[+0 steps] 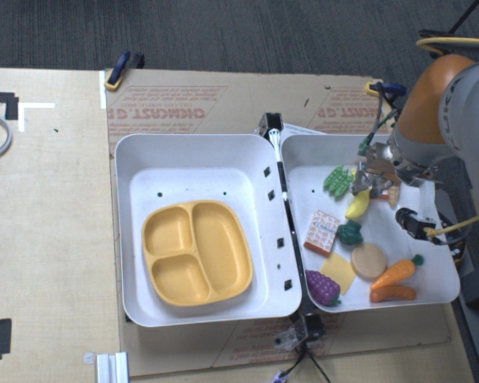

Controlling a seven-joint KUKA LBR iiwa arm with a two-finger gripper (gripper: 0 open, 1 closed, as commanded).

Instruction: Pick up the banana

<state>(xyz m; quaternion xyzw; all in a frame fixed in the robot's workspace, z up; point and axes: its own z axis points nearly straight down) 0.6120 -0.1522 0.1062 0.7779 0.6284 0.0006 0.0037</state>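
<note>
The banana (357, 207) is small and yellow, lying in the upper middle of the right bin (439, 282). My gripper (368, 180) is low over the bin at the banana's upper end, touching it or just above it. The grey arm with its orange band (431, 102) reaches in from the right. The banana's top tip is hidden under the gripper, and its lower part rests on the bin floor.
Around the banana lie a green vegetable (337, 180), a broccoli (350, 233), a small printed box (322, 231), a round tan cookie (369, 260), a cheese slice (338, 273), purple grapes (322, 287) and a carrot (393, 274). The left bin (136, 174) holds a yellow divided plate (195, 251).
</note>
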